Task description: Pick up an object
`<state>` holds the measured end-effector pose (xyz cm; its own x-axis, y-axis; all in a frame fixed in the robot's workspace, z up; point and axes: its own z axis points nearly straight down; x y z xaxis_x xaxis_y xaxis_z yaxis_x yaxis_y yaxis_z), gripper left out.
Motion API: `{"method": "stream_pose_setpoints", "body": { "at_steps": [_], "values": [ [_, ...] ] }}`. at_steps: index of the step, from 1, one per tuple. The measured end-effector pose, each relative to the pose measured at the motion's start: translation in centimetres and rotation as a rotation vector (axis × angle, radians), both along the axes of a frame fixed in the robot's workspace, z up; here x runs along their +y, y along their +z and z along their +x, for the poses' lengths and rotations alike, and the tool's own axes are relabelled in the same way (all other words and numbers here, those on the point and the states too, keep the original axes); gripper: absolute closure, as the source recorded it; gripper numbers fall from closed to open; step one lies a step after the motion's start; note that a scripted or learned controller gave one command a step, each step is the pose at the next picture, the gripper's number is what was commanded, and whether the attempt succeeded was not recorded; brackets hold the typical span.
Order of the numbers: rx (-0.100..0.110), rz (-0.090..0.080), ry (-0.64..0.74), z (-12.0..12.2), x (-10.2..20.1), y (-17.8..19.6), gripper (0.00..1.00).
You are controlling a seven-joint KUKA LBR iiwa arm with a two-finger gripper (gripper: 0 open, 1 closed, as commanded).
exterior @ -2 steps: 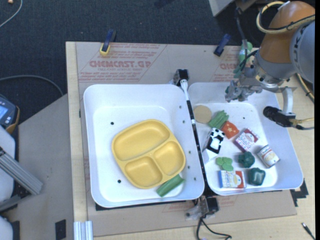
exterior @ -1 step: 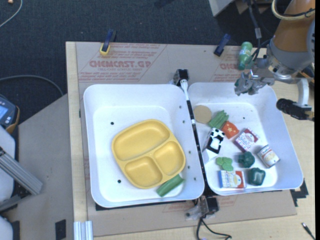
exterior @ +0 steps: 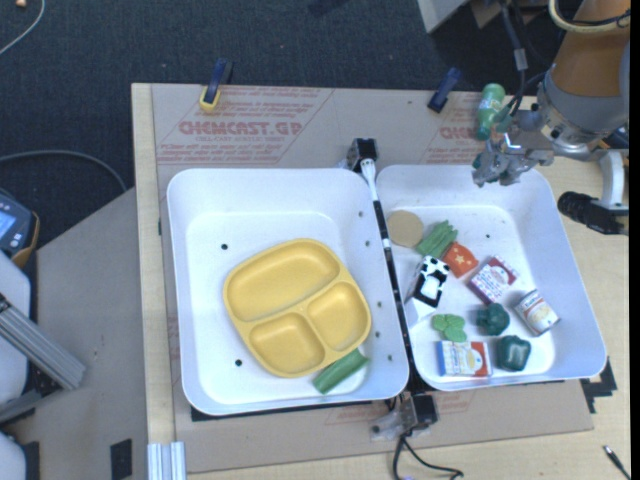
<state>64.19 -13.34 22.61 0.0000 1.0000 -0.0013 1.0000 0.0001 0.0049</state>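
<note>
Up at the far edge of the right bin [exterior: 570,268], the gripper [exterior: 497,166] hangs over the rim, and whether anything sits in it cannot be told from this slant. Just above it, a green bottle-like object [exterior: 490,110] shows beside the wrist. Down in that bin lie a tan disc [exterior: 405,228], a black-and-white block [exterior: 431,281], a red packet [exterior: 491,281] and a small can [exterior: 538,312]. Over in the left bin [exterior: 200,228] rests a yellow divided plate [exterior: 296,306], with a green vegetable [exterior: 340,371] at its near edge.
</note>
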Motion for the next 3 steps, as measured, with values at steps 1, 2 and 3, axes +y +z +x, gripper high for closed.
{"method": "stream_pose_setpoints", "body": {
  "at_steps": [1,2,3],
  "values": [
    [0.008,0.004,0.005,-3.0,5.0,0.9,1.00],
    [0.008,0.004,0.005,-5.1,9.8,1.5,1.00],
    [0.011,0.004,0.004,-8.4,14.3,-0.2,1.00]
  ]
}}
